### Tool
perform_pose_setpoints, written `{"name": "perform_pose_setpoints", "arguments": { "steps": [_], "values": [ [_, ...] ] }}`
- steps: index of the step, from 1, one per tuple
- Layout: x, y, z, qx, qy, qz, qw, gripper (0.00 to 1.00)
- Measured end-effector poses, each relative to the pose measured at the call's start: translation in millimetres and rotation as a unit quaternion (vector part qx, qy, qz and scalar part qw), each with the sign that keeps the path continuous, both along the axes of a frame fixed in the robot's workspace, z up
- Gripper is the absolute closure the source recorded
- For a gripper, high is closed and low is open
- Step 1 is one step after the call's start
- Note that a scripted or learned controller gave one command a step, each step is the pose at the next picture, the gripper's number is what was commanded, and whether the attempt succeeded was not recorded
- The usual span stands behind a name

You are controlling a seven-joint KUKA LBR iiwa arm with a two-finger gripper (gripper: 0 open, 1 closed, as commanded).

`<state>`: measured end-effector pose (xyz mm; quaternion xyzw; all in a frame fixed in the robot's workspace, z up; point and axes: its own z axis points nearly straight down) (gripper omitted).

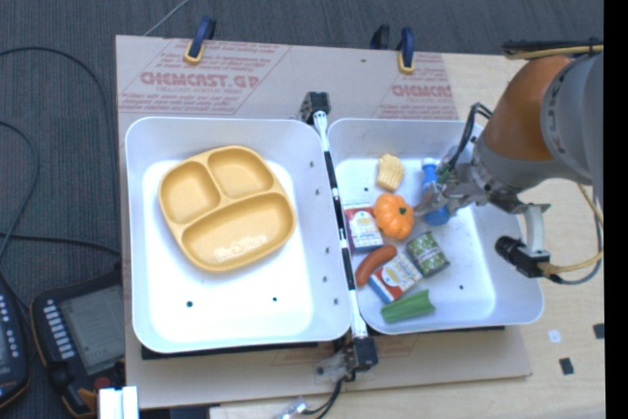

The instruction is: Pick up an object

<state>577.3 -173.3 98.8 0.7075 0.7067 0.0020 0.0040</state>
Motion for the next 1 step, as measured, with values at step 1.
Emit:
{"name": "perform_pose_setpoints", "arguments": {
  "steps": [1],
  "values": [
    [21.1,98.3,89.3,0.0014,0.003,0.002,1.0,1.0]
  ]
}}
